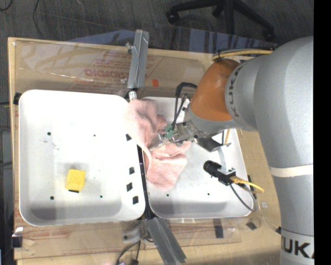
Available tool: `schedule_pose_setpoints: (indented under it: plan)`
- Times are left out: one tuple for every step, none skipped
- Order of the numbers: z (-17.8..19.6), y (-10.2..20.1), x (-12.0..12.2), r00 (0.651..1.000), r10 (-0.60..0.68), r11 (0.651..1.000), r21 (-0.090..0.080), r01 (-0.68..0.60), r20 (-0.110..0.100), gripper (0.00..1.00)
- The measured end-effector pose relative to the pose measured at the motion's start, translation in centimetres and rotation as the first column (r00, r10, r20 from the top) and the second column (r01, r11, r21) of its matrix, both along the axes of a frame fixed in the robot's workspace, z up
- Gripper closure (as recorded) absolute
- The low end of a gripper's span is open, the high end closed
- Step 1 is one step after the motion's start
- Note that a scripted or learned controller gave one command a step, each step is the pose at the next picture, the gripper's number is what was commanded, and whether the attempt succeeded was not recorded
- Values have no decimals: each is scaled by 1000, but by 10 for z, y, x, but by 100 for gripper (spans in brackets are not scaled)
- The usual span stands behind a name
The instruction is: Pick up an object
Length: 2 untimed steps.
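White "KUK" lettering read on arm (276, 148) base at lower right corner, rest cut off by frame edge. Faded red print on bench (71, 65) sheet above bins, too washed out to read. Gripper (174, 134) sat low over pink cloth (157, 148) in right bin (198, 200); wrist bulk hid the claw, so cannot tell how far open, nor whether it had cloth. Cloth crumpled against divider, draped partly over left rim. Yellow block (75, 180) lay alone in left bin (44, 120), well apart. 2 bins side by side.
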<state>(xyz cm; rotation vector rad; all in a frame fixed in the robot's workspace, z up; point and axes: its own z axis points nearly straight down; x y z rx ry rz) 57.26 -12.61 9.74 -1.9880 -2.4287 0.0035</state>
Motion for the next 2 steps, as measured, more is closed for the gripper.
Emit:
schedule_pose_setpoints:
  plan:
    - [10, -1, 0, 1000, 5, 1000, -2, -5, 0, 100]
    - [108, 36, 51, 989, 147, 989, 0, -147, 4, 100]
